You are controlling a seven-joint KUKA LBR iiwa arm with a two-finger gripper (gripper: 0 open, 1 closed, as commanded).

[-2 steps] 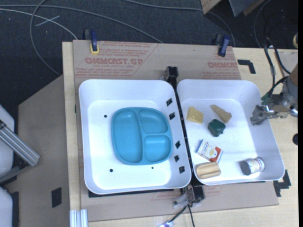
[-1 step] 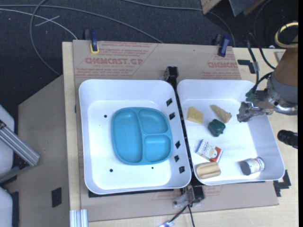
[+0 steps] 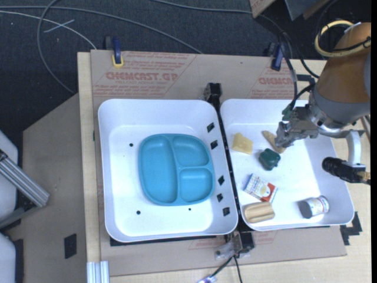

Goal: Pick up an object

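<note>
Several objects lie in the right bin point(image 3: 336, 193), and my gripper point(image 3: 283, 138), its state beyond telling, hangs just above-right of the dark green block point(image 3: 270, 158), the nearest pick.

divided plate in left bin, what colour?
Light blue; the divided plate shows clearly in the camera view.
</note>
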